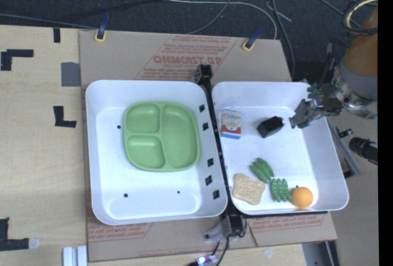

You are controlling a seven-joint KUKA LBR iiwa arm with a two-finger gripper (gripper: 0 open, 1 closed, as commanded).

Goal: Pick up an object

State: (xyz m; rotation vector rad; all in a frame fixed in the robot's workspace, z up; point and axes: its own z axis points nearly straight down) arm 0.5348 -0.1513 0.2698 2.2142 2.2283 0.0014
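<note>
Arm [362, 68]: enters from the right, wrist above the right bin's right rim
Pincer [301, 116]: dark, near the upper right of the right bin [319, 154]; opening width cannot be told; nothing visible between its tips
Black block [269, 126]: on the bin floor, just left of the pincer, apart from it
Small carton [231, 123]: white, red and blue; upper left of the right bin
Cracker [248, 188]: lower left
Green pieces [271, 178]: beside the cracker
Orange ball [301, 197]: lower right, touching the green pieces
Left bin [104, 154]: holds a green divided plate [162, 136]
Worktop [37, 154]: light wood, carries both bins
</note>
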